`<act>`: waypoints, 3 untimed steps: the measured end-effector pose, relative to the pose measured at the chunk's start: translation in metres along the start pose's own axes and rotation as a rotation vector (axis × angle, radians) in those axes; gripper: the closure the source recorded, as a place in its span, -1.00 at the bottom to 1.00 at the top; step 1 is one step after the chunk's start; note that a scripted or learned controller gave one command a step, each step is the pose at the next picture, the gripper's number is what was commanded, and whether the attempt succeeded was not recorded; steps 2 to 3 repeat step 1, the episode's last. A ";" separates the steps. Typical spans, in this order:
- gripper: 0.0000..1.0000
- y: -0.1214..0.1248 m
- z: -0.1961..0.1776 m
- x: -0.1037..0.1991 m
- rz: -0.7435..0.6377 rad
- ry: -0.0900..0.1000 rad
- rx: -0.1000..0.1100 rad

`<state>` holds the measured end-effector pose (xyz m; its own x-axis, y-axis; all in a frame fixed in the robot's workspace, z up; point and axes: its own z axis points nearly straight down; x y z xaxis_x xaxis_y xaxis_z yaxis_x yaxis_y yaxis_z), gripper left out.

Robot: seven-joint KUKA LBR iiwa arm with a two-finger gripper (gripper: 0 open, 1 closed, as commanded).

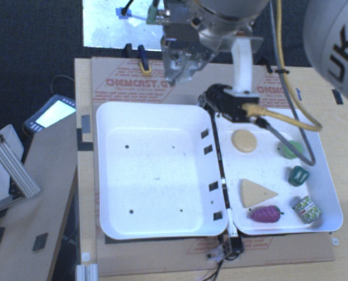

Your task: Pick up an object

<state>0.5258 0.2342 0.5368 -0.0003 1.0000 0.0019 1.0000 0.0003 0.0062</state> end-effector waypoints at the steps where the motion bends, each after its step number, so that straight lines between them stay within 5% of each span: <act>1: 1.00 0.083 0.002 -0.001 0.002 -0.001 -0.001; 3: 1.00 0.083 0.002 -0.001 0.002 -0.001 -0.001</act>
